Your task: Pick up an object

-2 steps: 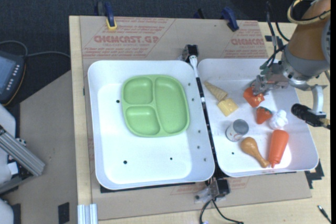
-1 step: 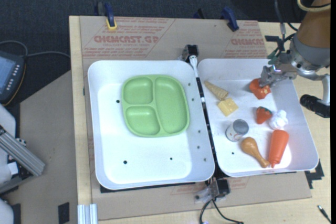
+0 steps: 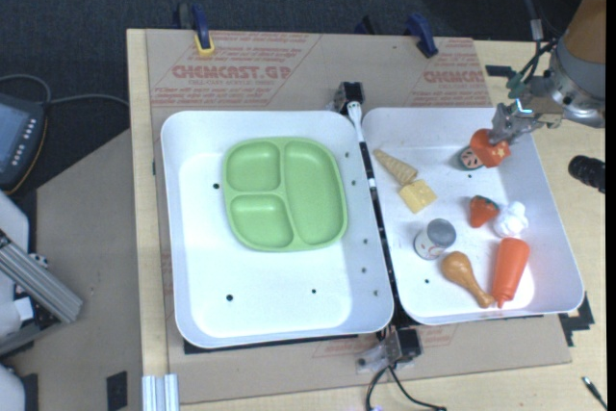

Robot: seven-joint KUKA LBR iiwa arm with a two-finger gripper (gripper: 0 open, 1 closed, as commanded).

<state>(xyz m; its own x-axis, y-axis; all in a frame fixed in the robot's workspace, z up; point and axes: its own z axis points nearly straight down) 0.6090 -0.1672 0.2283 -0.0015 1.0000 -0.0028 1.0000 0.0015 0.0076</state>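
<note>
1. Gripper (image 3: 507, 132) hangs at the upper right of the right bin (image 3: 553, 207), directly over a small red-orange toy (image 3: 483, 152); whether its fingers are parted or closed on the toy, I cannot tell
2. Right bin also holds a cone (image 3: 397, 166), a yellow cheese wedge (image 3: 418, 196), a grey round piece (image 3: 436, 237), a drumstick (image 3: 465, 275), a carrot (image 3: 509, 269), a red piece (image 3: 483, 210) and a white piece (image 3: 513, 219)
3. Left bin (image 3: 192, 236) holds a green divided plate (image 3: 285, 192)
</note>
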